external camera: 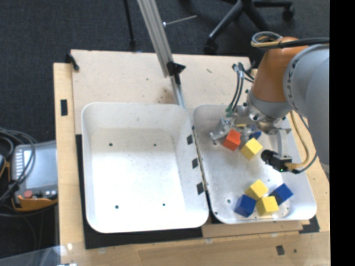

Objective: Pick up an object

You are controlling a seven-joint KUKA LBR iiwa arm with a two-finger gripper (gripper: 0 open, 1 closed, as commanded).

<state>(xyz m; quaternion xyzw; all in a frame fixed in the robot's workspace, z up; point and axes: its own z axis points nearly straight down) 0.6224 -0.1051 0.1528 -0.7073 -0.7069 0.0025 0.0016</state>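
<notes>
My gripper point(232, 129) hangs low over the upper part of the right bin point(219, 204), under the grey arm with its orange band. An orange cube point(232, 140) sits right at the gripper's tip, touching or nearly touching it; I cannot tell whether it is held. A yellow cube point(251, 148) lies just to the right of the orange one. Near the bin's front lie a yellow cube point(258, 189), a blue cube point(244, 205), another yellow cube point(268, 204) and a second blue cube point(283, 193), packed close together.
The left bin point(91, 148) stands beside the right one, their walls meeting at the middle. A slanted aluminium rail point(158, 35) comes down to the bench behind the bins. Cables point(283, 162) hang off the arm over the right bin's right side.
</notes>
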